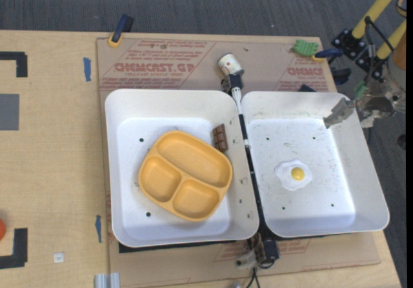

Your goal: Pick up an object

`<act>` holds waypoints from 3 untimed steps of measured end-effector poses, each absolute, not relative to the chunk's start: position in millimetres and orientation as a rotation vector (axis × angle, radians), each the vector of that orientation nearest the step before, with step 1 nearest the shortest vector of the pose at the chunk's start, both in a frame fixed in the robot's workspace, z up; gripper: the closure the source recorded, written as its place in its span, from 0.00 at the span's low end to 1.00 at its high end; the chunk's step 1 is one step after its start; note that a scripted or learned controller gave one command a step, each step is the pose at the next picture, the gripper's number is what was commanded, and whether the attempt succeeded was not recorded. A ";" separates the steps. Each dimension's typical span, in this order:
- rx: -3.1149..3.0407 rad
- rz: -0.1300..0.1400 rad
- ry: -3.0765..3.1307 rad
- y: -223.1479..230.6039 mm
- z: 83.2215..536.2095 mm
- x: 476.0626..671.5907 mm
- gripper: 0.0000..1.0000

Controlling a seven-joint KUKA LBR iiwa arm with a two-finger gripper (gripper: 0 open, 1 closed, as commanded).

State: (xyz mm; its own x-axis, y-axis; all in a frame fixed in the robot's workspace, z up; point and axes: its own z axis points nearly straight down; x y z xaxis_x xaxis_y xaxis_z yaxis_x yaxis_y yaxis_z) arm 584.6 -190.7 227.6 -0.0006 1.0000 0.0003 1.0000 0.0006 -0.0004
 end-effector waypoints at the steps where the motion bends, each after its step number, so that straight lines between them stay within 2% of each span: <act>1: -2.453 -0.013 -1.975 -193.0 102.4 552.1 0.00; 2: -2.411 -0.006 -2.021 -136.6 86.9 512.5 0.00; 3: -2.499 -0.005 -1.911 -176.4 86.6 563.3 0.00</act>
